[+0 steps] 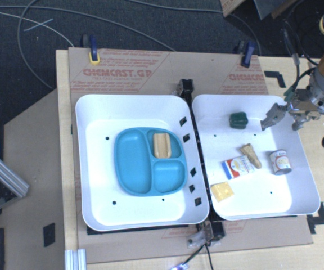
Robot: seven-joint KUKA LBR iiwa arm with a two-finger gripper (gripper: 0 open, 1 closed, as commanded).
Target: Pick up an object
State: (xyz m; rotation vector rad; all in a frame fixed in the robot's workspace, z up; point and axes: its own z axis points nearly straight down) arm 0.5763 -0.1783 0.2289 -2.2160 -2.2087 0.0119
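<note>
My gripper [284,117] hangs over the upper right corner of the right bin [297,204], its two fingers spread apart with nothing between them, one grey finger reaching toward the bin's middle and the other lying nearer the rim. Taking the right bin as my landmark, the nearest candidate is the dark green object [238,120] in the bin's upper middle, just beside my gripper on the side away from the rim. Further toward the bin's centre lie a tan piece [251,154] and, touching it, a red, white and blue packet [238,166]; a small can [280,162] lies on its side near the bin's right wall, and a yellow piece [222,191] rests by the bin's lower left. To do this step well, I judge that I should settle on one object standing apart from the others, probably the green one or the can, centre the open fingers over it, turn the wrist so they straddle its narrower width, and come down without nudging it against a wall. The packet and tan piece touch, so they look the riskier choice. The print on the packet and can is too small to read. Beyond the right bin, the left bin [94,151] holds a blue divided tray [134,162] with a tan block [161,145] in one compartment, and the board on the bench [151,66] reads "CHEMCAST" in faded red.
</note>
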